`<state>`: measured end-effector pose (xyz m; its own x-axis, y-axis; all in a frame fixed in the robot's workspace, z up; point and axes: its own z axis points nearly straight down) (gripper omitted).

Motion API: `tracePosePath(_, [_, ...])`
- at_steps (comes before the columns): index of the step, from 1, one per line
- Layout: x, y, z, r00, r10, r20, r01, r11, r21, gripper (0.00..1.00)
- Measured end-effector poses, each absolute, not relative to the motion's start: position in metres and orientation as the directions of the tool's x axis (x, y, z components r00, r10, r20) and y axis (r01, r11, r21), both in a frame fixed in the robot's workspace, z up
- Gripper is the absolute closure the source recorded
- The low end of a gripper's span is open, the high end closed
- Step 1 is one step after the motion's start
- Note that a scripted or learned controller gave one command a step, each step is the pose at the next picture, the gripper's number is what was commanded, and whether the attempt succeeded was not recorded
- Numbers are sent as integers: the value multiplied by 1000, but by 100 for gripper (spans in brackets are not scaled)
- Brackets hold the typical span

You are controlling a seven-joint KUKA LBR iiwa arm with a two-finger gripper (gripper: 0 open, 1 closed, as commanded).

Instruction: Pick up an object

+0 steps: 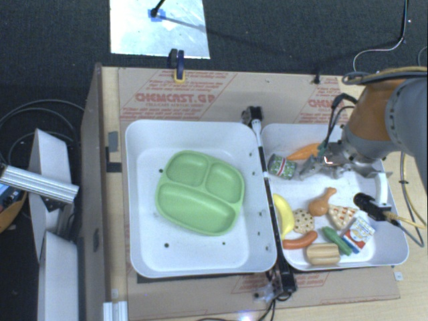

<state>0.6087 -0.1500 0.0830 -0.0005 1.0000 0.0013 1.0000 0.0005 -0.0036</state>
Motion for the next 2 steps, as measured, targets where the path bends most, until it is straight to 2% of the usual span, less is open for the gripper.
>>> tracePosePath(1, [661, -147, 82, 6, 1000, 6, 999, -6, -47, 0])
tracePosePath(2, [578, -134, 84, 1, 1000, 2, 1000, -1, -6, 0])
